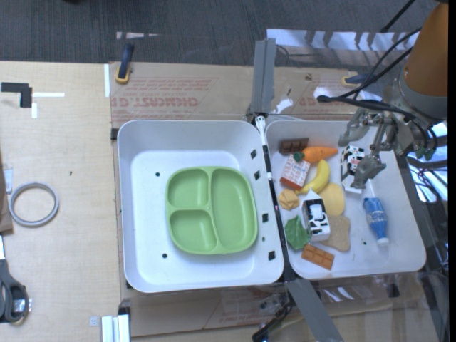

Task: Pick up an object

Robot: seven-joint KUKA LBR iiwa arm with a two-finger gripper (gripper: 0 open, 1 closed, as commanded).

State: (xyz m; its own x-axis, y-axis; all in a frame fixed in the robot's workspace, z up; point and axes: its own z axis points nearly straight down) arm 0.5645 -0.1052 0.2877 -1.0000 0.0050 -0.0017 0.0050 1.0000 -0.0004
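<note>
White right bin (399, 255), near to far: chocolate bar (318, 257), toast slice (340, 234), blue bottle (375, 219), banana (320, 177), carrot (318, 152). Bottle likely light, rigid, slippery; best taken across mid-body. Gripper (362, 171) above far end, finger state impossible to tell; black-and-white item beneath partly hidden.

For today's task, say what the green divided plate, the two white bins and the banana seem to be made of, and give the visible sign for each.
Green divided plate: likely moulded plastic, with an even matte colour and soft rounded dividers.
White bins: probably thin formed plastic, smooth with rounded corners and a faint sheen.
Banana: seems toy plastic, a uniform yellow without blemishes, though real fruit cannot be ruled out.
</note>
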